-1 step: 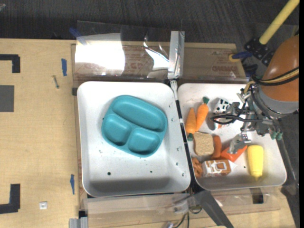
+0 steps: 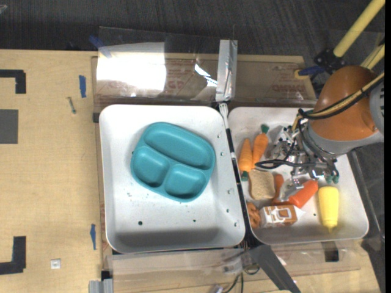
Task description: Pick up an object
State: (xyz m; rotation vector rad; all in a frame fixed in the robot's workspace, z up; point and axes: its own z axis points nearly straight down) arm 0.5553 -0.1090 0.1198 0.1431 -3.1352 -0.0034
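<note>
The arm reaches down into the right bin, its gripper among toy food. Claw state: cannot tell.

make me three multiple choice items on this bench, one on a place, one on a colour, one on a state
1. Where does the divided tray lie?
A. in the left bin
B. in the right bin
C. on the wooden bench outside the bins

2. What colour is the corn cob?
A. teal
B. yellow
C. purple

3. How does the arm's end effector stand?
A. parked over the left bin
B. lifted over the bench outside both bins
C. down among the toy food in the right bin

Key: 1 A, the tray sits alone in the left bin. 2 B, the cob by the right bin's near edge is yellow. 3 C, it is low among the carrots.
</note>
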